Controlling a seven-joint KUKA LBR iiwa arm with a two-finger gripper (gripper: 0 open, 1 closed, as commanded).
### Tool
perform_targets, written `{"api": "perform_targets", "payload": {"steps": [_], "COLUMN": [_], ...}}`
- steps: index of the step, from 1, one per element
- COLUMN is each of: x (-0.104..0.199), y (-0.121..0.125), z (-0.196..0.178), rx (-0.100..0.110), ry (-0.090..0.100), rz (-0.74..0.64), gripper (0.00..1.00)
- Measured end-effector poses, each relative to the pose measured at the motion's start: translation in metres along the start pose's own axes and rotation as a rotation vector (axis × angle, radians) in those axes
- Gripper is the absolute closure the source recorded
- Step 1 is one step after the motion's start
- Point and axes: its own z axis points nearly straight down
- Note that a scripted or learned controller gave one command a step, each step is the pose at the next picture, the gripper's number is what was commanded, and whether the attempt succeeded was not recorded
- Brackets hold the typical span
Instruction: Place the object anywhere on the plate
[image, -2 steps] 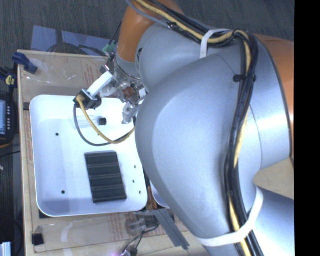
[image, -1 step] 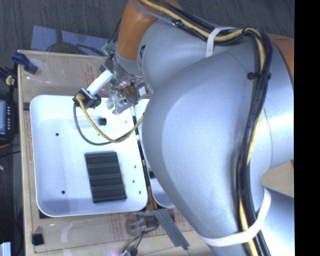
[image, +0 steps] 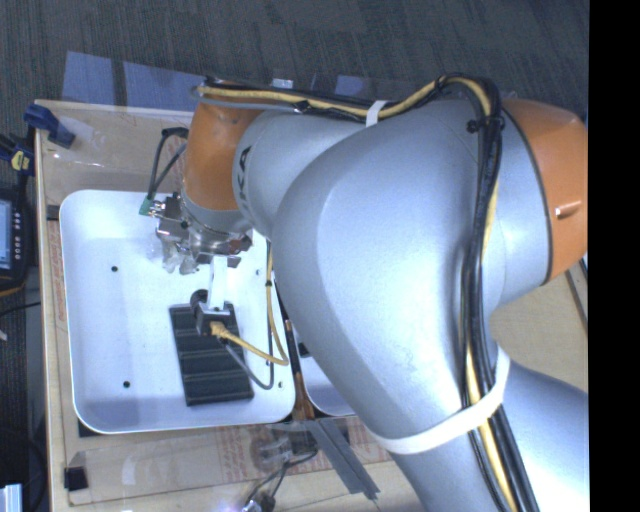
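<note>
My gripper (image: 178, 256) hangs low over the upper middle of the left white bin (image: 100, 300), just below the orange wrist band (image: 212, 150). Its tip is close to the bin floor, and glare and wrist hardware blur it. I cannot make out any object in it. The big grey arm (image: 400, 260) sweeps in from the right and hides nearly all of the right bin, of which a sliver of rim (image: 325, 405) peeks out at the bottom.
The left bin's floor shows bare white to the left of and below the gripper. A blue tool (image: 45, 122) and a dark device (image: 12, 235) lie off the bench's left edge. Metal brackets (image: 300, 450) sit at the bench front.
</note>
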Motion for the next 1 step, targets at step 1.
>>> {"api": "perform_targets", "payload": {"steps": [1], "x": [0.0067], "y": [0.0342], "z": [0.0341], "rx": [0.015], "ry": [-0.001], "rz": [-0.44], "gripper": [1.0]}}
